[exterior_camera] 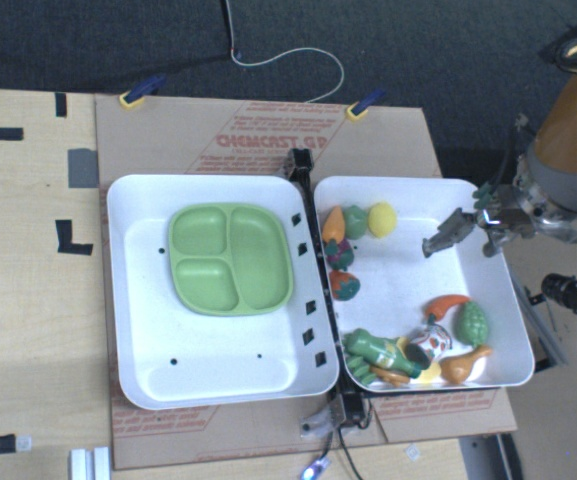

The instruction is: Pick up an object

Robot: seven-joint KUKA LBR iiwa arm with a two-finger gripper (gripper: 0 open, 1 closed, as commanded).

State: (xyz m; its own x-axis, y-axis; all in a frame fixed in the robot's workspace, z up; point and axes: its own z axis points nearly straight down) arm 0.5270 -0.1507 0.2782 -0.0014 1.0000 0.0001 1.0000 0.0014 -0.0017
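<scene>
The gripper [460, 236] hangs spread open and holding nothing above the right bin's [408, 293] bare floor.

light is even and fairly bright, with soft, faint shadows inside the bins [128, 268]. the white plastic looks slightly washed out, with mild glare. the whole picture is a little soft and grainy; the arm [558, 158] at right is blurred.
</scene>
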